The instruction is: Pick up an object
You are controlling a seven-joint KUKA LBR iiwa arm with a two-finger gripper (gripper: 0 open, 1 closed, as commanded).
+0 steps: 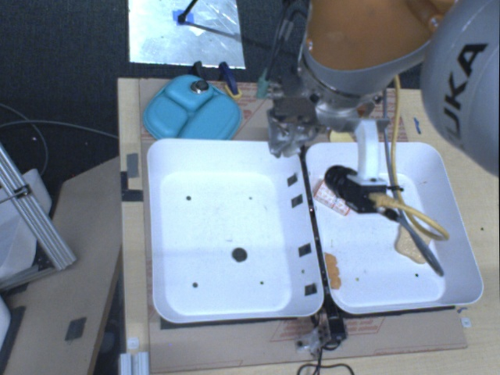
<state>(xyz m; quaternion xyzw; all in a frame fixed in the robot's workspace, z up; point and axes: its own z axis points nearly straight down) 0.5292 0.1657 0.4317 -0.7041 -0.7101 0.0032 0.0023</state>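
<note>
The arm (367,22) is reaching in from the right, and its gripper (287,135) is hanging over the far rim where the two bins meet, above the divider rather than over anything loose. From where I'm standing its working end is facing away, so I cannot tell whether it is wide or narrow, and I'm seeing nothing held in it.

The things worth picking are all lying in the right bin (457,276). A red-and-white card (332,197) is resting flat near the divider, just below the gripper's spot. An orange piece (332,270) is sitting farther toward the near side, tucked against the divider wall. A tan piece (407,248) is lying well apart from both, out toward the bin's right half.

The left bin (160,233) is showing little beyond a dark round spot (239,254) — whether that is an object or a mark, I can't say. A blue tray (191,109) is sitting behind the bins, out of play.

I'm judging the pick as not yet begun. The card is looking like the closest target, though lying so flat it is likely offering little edge to pinch.
</note>
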